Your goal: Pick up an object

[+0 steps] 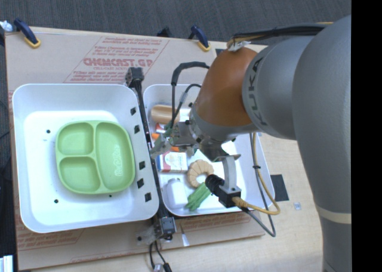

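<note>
Camera view: the arm point(286, 80) reaches in from the right and hangs over the right bin point(245, 163), covering much of it. Its tool point(179, 138) sits near that bin's left wall, just above a packet point(175, 161); whether it is apart or together cannot be told. A brown roll point(161, 113) lies toward the bin's far end. A tan ring point(199, 172) lies just beside the packet, with a green piece point(197, 198) and a white piece point(173, 190) nearer the front rim. The left bin point(36, 163) holds a green plate point(95, 156). Both bins rest on the tabletop point(59, 44).
</note>
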Controlling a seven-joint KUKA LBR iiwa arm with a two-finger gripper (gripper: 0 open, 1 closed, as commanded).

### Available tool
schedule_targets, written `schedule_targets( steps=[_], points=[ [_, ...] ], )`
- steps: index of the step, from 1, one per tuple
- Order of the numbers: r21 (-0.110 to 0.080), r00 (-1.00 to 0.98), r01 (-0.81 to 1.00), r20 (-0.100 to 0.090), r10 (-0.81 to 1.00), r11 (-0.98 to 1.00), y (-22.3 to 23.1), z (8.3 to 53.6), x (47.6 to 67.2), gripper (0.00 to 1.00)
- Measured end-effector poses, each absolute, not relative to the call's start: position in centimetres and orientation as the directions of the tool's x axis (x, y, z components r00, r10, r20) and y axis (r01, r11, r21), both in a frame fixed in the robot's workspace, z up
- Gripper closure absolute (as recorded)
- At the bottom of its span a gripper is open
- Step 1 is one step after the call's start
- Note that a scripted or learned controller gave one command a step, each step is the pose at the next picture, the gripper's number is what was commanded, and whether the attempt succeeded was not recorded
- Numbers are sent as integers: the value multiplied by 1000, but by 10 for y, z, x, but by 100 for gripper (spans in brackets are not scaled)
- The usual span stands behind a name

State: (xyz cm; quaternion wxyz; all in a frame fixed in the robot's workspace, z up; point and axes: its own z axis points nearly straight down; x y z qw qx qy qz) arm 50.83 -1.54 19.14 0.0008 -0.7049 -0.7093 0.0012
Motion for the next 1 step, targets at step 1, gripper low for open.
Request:
schedule_targets(
  steps=[1],
  points=[
    [-3, -6, 1000, -1, 1000, 6, -15, 191, 508, 0]
  ],
)
